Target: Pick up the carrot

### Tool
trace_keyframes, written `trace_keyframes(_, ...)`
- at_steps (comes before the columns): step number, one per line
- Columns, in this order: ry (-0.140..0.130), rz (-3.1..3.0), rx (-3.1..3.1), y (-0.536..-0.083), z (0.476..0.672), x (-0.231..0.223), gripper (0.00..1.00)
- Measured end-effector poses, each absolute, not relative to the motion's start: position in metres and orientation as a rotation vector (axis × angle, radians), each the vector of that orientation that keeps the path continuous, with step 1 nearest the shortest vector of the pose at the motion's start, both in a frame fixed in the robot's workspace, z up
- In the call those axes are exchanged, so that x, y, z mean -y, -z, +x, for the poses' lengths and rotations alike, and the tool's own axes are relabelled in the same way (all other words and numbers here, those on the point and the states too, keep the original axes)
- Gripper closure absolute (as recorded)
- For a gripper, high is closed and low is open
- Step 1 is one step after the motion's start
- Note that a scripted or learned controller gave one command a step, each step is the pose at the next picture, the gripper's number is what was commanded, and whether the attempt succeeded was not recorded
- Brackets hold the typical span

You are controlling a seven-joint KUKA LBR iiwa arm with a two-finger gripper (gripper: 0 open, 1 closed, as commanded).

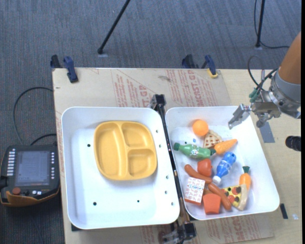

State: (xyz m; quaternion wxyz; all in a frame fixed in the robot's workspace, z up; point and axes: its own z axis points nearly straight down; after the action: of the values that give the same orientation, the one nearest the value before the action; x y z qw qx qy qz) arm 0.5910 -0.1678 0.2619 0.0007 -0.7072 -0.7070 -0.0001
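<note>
The arm (290,70) is reaching in from the right, its jaws (251,115) hanging above the upper right corner of the right bin (267,179). The jaws are standing apart, one finger (237,117) pointing out to the left over the bin's rim, and nothing is sitting between them.

The carrot (225,146) is lying in the right bin, just below and to the left of the jaws — orange, tilted, its thick end toward the right. It is touching a waffle piece (210,139) on its left, and an orange ball (200,127) is sitting just above that. A green bottle (191,150) is lying beside the waffle piece, and a blue and white bottle (224,166) is lying below the carrot. Farther down, a second, smaller carrot with a green top (244,179) is resting near the bin's right wall, next to a pizza slice (237,193). A red pepper (205,166), sausages (216,188), a small white carton (194,190) and an orange-red block (211,204) are crowding the lower part of the bin.

The left bin (79,197) is holding a yellow divided plate (125,149), sitting toward its upper half. Both bins are resting side by side on the surface (117,88) — a board clamped at its far edge. A teach pendant (29,174) is lying on the floor to the left.
</note>
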Motion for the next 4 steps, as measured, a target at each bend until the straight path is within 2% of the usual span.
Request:
trace_keyframes(1,-0.002,-2.135,2.298,-0.143,0.594,0.166,0.00)
trace_keyframes(2,0.011,-2.257,2.190,-0.094,0.628,0.190,0.00)
trace_keyframes(3,0.019,-2.258,2.195,-0.106,0.630,0.189,1.00)
trace_keyframes(4,0.019,-2.258,2.195,-0.106,0.630,0.189,0.00)
